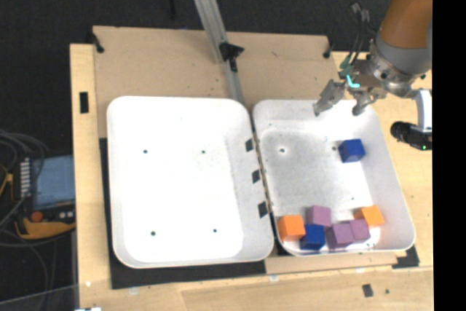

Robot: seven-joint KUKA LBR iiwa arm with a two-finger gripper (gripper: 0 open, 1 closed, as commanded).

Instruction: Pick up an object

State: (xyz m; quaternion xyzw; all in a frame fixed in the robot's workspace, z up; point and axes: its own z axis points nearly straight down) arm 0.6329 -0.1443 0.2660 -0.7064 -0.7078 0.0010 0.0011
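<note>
Dark floor surrounds a pale wooden bench [182,62], and on it two shallow white bins sit side by side; the right bin [291,156] serves as the landmark for everything else. Touching its left rim, along a seam with small black clips, lies the left bin [175,178], showing a few tiny dark dots on its floor. Above the right bin's far right corner hangs the gripper [341,103], carried by the grey arm with its orange band [408,4] that reaches in from the right. Its two fingers are spread apart, one tip angled toward the bin's far wall and the other nearer the right rim, with nothing between them. Inside the right bin, a lone blue cube [352,150] rests on the speckled floor toward the right side, below the gripper and apart from it. Along the bin's near wall a cluster is packed together: an orange block [292,226] at the left end, a second blue cube [314,237] just beside it, a purple block [320,215] behind that cube, two more purple blocks [348,233] touching each other further right, and another orange block [372,215] at the right end. Beyond the right bin's far left corner a slanted metal rail [207,4] rises from the bench. Well left of both bins, off the bench, sits a handheld controller [44,193] with cables.
</note>
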